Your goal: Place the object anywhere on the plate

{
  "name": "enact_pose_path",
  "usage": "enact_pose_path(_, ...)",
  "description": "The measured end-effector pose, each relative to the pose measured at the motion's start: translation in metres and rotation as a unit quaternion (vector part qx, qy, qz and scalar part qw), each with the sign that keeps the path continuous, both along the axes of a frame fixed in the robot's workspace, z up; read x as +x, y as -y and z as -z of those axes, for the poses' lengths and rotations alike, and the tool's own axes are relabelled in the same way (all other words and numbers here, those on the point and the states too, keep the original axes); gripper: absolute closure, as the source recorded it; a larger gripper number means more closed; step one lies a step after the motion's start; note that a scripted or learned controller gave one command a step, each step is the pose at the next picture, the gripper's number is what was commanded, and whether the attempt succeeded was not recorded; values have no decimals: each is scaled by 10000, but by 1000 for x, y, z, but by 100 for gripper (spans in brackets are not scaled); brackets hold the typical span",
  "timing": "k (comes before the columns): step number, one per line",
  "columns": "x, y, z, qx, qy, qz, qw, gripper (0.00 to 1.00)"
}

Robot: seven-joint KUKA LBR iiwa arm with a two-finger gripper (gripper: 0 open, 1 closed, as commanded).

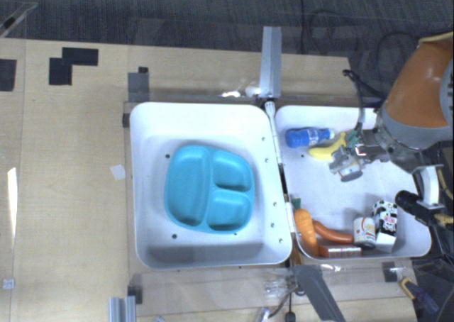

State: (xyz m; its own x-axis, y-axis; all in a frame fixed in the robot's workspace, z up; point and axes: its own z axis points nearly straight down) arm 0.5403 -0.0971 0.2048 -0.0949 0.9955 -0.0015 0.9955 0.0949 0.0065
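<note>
- The gripper (347,162) hung low over the right bin (418,246), just beside a yellow banana-like toy (328,149); whether it was open or closed could not be told
- No object looked held between it, so the pick seemed not yet done
- The blue bottle (308,136) lay just beyond the yellow toy; the carrot (305,225), a sausage-like piece (333,233) and small cartons (376,225) sat nearer the camera, apart from the tool
- The blue plate (210,187) sat in the left bin (152,171), well apart, with nothing on it
- Judged left: grasp, lift, carry across the divider, release
</note>
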Motion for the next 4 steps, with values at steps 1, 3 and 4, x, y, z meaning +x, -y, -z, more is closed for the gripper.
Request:
enact_pose_path(1,14,-85,-31,-3,2,-886,9961,100)
enact_pose_path(3,37,-211,-3,-4,-4,-2458,9693,100)
enact_pose_path(4,37,-210,-3,-4,-5,-2457,9693,0)
